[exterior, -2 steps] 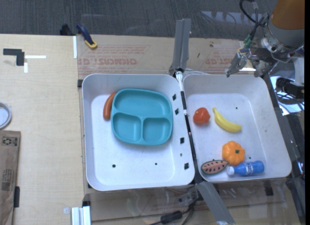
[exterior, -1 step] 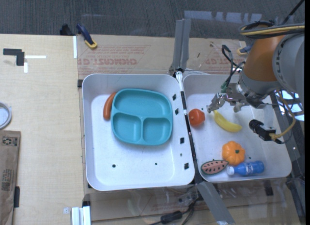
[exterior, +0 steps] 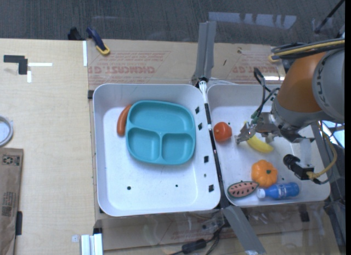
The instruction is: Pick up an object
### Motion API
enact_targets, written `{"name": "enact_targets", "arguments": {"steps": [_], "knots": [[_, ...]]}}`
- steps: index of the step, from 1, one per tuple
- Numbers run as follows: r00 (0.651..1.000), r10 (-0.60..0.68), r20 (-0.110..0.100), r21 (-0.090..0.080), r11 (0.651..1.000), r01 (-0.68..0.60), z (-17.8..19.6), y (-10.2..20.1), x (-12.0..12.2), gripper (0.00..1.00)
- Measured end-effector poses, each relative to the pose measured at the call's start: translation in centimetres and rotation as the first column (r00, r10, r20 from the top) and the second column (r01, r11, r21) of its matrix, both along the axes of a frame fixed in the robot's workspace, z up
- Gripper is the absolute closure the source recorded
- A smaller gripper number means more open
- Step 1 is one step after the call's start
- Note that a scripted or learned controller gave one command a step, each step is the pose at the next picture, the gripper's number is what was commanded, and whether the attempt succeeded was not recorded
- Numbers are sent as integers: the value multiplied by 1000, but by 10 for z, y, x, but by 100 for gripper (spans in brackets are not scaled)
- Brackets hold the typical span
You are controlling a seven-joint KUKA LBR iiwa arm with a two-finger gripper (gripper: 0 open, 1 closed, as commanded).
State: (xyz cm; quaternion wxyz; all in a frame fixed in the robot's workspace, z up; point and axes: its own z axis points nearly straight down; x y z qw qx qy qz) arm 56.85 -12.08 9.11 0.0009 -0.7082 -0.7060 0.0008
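Observation:
In the right bin [exterior: 230, 97] lie a red tomato [exterior: 222, 131], a yellow banana [exterior: 260, 145], an orange pumpkin [exterior: 264, 173], a watermelon slice [exterior: 242, 188] and a blue bottle [exterior: 281, 191]. My gripper [exterior: 248, 132] hangs low over this bin at the banana's left end, a little right of the tomato. The grey arm with its orange band [exterior: 300, 86] comes in from the right above it and hides the bin's far right corner.
The left bin [exterior: 109, 182] holds a teal divided plate [exterior: 161, 132] with an orange sausage [exterior: 122, 119] against its left edge. A ridge [exterior: 207, 130] separates the two bins. A cable and black fitting [exterior: 296, 166] hang off the arm near the pumpkin.

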Motion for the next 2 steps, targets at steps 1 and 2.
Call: {"name": "enact_targets", "arguments": {"steps": [1, 2], "knots": [[1000, -4, 0, 0, 1000, 4, 9, -1, 0, 100], [1000, 5, 2, -1, 1000, -5, 109, 51, 39, 100]]}}
